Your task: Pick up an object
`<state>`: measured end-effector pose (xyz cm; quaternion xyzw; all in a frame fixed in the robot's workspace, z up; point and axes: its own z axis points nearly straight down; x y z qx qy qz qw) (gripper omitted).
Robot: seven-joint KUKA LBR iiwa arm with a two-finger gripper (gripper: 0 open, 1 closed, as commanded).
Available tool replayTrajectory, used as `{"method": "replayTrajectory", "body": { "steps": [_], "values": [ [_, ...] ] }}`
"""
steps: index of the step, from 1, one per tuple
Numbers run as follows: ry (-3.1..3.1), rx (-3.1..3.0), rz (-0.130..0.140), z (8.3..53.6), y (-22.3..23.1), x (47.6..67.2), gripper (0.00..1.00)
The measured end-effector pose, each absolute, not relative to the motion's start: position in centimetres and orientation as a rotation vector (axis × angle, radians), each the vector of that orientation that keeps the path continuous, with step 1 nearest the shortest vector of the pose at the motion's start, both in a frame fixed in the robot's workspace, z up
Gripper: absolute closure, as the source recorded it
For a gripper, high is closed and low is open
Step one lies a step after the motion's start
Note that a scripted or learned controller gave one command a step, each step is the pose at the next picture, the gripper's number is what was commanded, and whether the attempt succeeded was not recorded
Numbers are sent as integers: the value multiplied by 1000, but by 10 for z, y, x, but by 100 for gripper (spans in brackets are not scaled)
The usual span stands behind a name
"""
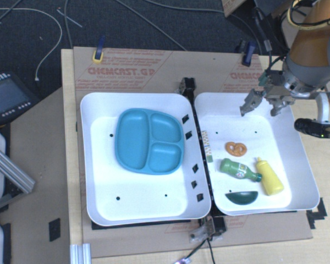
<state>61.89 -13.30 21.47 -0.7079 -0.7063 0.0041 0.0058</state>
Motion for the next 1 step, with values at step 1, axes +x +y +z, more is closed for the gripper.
{"method": "replayTrajectory", "body": {
  "steps": [1],
  "values": [
    [-2221, -2220, 1, 222, -133, 622, 0]
  ]
}}
